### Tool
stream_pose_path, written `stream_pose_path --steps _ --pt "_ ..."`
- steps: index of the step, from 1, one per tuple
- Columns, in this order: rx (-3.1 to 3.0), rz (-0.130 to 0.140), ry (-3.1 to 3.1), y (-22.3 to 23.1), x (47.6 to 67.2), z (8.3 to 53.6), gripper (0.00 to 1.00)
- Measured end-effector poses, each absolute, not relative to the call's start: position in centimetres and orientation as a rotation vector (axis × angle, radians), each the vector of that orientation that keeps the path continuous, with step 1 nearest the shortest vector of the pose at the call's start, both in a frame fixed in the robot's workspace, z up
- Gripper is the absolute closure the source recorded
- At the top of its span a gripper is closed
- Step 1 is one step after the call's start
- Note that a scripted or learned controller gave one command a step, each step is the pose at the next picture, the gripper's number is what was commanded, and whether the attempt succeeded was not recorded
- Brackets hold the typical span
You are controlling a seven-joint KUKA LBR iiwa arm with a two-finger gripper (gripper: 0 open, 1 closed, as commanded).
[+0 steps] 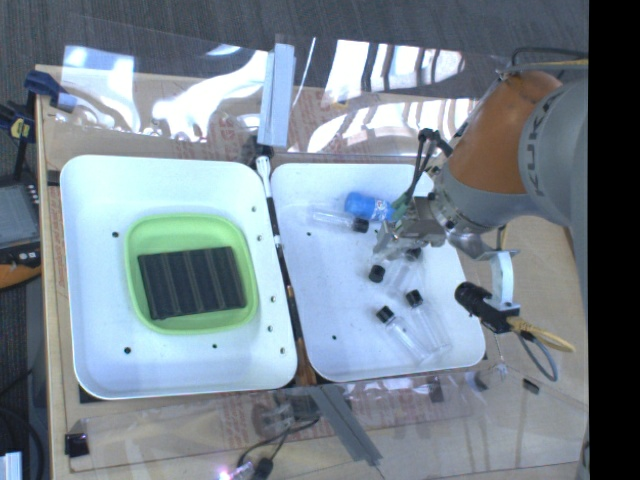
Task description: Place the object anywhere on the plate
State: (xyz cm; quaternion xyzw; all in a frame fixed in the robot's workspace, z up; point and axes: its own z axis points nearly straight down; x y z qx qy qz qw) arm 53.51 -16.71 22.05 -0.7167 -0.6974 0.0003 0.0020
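Right bin (pixel 330 348), beside left bin (pixel 90 348) carrying green plate (pixel 185 236); plate well left of right bin's clutter. Hand (pixel 400 236) low in right bin's upper half, among clear vials; finger state impossible to tell. Nearest candidate object, blue-capped vial (pixel 366 206), just up-left of hand, long axis roughly left-right, not seen gripped.

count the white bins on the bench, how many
2. The left bin holds the green plate; the right bin holds small clear vials, with the gripper over it.
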Motion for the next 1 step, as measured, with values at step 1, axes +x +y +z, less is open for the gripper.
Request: stream_pose_path --steps 1 --pt "-2.248 0.001 -2.188 -16.7 53.52 22.05 0.0"
